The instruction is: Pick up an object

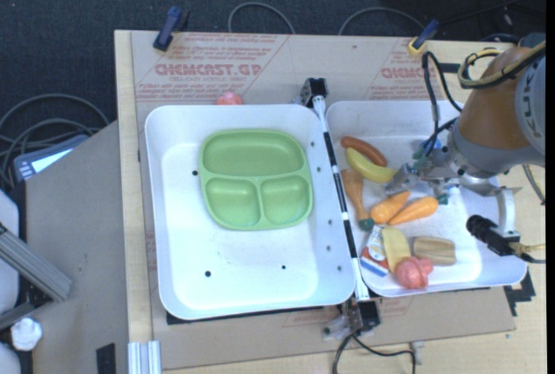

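Nearest you, at the front of the right bin (494, 277), sit a pink lumpy toy (414, 272), a tan block (434, 250) just behind it, and a pale yellow piece (395, 246) lying on a small carton (374, 252). Farther back you have two orange carrots (405, 209) side by side, a yellow banana (368, 166), a sausage (364, 147) and a brownish stick (353, 193) along the left wall. Your gripper (425, 177) hangs over the carrots' far end (its body hides the tips, so you cannot tell whether they are apart or together). Over in the left bin (173, 277), a green divided plate (256, 179) lies flat toward the back.
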{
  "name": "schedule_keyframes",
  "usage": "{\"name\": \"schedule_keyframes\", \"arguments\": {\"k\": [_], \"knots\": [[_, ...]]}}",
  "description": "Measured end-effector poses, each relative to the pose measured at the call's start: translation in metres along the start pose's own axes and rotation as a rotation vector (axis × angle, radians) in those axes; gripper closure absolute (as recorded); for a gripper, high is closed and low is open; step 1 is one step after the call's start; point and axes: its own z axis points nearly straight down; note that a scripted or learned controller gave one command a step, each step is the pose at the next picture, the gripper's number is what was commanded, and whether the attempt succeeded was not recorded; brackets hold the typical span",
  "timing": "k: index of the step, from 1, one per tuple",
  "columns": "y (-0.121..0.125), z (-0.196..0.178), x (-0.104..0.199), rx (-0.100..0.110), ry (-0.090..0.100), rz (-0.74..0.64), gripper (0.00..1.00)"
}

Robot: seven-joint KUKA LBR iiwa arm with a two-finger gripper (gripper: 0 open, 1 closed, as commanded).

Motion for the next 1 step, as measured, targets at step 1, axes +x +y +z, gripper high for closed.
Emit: {"name": "schedule_keyframes", "arguments": {"k": [1], "knots": [[0.0005,-0.01,-0.0001,-0.002,-0.001,0.001,1.0]]}}
